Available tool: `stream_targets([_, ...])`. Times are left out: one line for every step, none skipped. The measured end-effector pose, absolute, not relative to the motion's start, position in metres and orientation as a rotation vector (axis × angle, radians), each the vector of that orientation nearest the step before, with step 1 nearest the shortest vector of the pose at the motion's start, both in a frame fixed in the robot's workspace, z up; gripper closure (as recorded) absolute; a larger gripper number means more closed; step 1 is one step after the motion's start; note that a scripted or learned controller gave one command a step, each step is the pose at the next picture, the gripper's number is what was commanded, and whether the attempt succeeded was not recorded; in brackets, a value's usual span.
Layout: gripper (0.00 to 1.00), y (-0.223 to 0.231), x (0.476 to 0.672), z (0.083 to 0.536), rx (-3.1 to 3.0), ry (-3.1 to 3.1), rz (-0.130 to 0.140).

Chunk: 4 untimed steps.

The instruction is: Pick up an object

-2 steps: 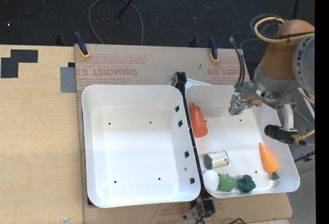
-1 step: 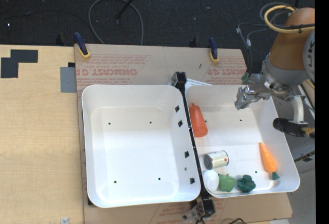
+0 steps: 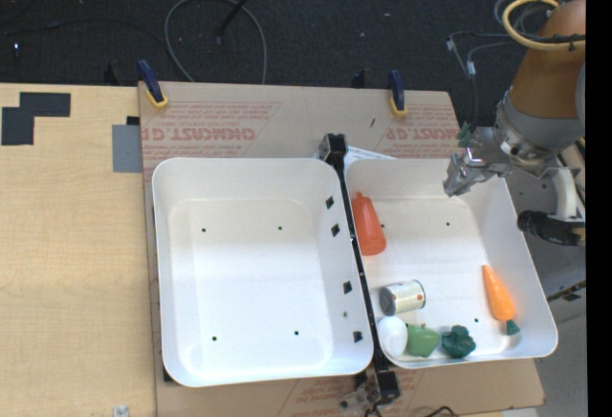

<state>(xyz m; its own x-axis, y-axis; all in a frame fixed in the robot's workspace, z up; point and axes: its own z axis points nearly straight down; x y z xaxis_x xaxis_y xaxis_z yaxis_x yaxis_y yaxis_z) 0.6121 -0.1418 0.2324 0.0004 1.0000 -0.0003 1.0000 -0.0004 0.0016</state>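
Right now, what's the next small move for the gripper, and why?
Probably travel toward the toy carrot, then descend. The gripper hangs over the right bin's far rim, holding nothing, and the carrot lies alone by the right wall, apart from the near-corner clutter.

Grey arm, orange up top.
There's the arm (image 3: 545, 90): orange band, grey wrist below, metallic gripper (image 3: 463, 171), yellowish cable looped above.

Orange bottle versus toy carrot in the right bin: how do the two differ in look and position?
The orange bottle is stouter, with a narrow neck; the toy carrot is slimmer and tapered, with a green tip. The bottle lies against the bin's left wall by the divider; the carrot lies near the right wall. The bottle sits farther up the view, the carrot lower. Both are orange, lie flat, and are apart from the gripper.
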Motion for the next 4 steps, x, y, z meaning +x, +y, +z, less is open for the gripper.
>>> stream_targets([1.0, -0.085, 0.597, 0.236, 2.218, 2.226, 0.001])
stream_targets([1.0, -0.038, 0.581, 0.224, 2.219, 2.226, -0.001])
stream_targets([1.0, 0.006, 0.567, 0.228, 2.219, 2.224, 0.0])
stream_targets([1.0, 0.051, 0.537, 0.218, 2.219, 2.226, -0.001])
